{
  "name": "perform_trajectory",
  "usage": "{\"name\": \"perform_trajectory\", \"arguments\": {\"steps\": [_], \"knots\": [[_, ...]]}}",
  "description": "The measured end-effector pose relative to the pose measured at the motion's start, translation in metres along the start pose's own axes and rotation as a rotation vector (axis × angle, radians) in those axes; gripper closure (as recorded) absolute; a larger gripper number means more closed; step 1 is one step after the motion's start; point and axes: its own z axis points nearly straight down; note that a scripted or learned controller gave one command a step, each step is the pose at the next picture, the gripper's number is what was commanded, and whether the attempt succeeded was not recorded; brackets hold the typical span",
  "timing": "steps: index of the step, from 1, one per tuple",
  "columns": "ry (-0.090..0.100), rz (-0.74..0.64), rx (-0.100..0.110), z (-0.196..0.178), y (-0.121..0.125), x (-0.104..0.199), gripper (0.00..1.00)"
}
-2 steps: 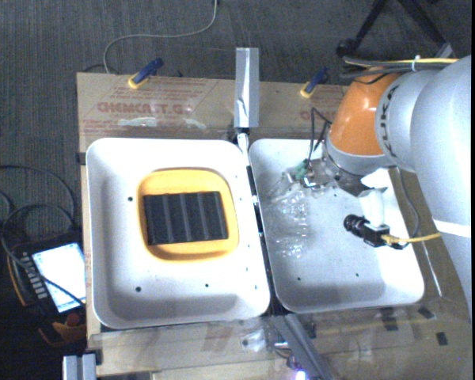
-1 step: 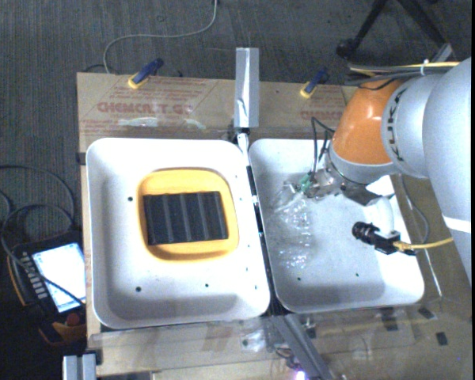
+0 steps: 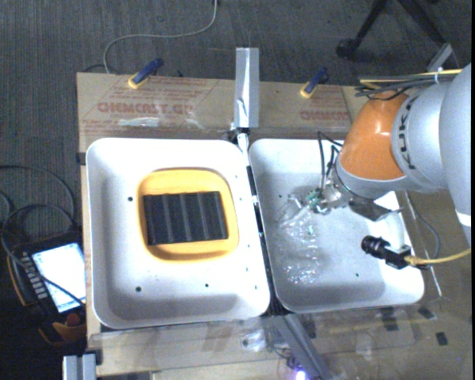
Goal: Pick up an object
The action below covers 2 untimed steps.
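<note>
1. The left bin [image 3: 111, 291] bears a yellow-rimmed tray with a dark ribbed centre [image 3: 187, 214], lying flat near its middle.
2. The right bin [image 3: 356, 291] holds a crumpled clear plastic piece [image 3: 301, 240], spread from its middle toward the front.
3. The gripper [image 3: 323, 199] sits low over that plastic's upper end (mostly hidden beneath the orange band [image 3: 372, 145]); whether its fingers are open or closed cannot be told.

2 white bins [image 3: 111, 291]. Left bin holds a yellow-orange tray [image 3: 188, 216] with a black centre panel marked by dark lengthwise ribs. Right of the tray, a clear glossy plastic item [image 3: 301, 236]. Arm [image 3: 427, 133] grey with an orange band. Desk [image 3: 158, 109] brown, red lettering; 2 blue-and-yellow clamps [image 3: 145, 72].
</note>
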Motion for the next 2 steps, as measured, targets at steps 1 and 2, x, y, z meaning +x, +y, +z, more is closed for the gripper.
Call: {"name": "perform_trajectory", "arguments": {"steps": [1,2], "knots": [[0.001,-0.048,0.002,0.002,0.077,-0.018,0.0],[0.005,0.138,0.026,-0.159,0.086,0.004,0.0]]}}
